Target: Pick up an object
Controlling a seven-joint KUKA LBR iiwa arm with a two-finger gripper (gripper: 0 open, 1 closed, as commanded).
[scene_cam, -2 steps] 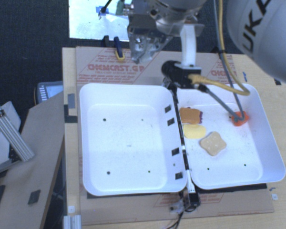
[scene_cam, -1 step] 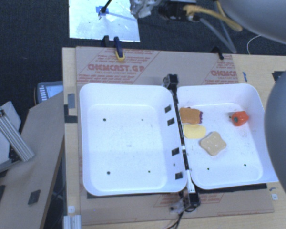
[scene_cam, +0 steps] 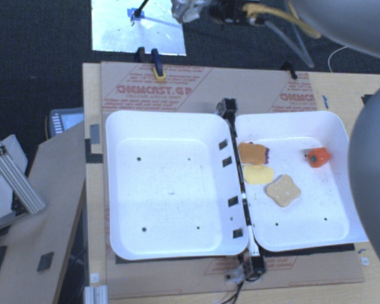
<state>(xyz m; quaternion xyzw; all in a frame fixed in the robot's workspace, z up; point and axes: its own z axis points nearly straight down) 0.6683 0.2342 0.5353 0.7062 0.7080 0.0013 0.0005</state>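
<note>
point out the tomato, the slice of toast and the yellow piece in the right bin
tomato (scene_cam: 317, 157), camera view, middle of its red body
slice of toast (scene_cam: 283, 190), camera view, centre of its top face
yellow piece (scene_cam: 258, 175), camera view, its middle

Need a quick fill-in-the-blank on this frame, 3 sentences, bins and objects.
1. All the objects lie in the ___ bin.
2. The tomato is coloured ___.
3. The toast lies just below the ___ slice.

Missing words: right; red; yellow
</note>
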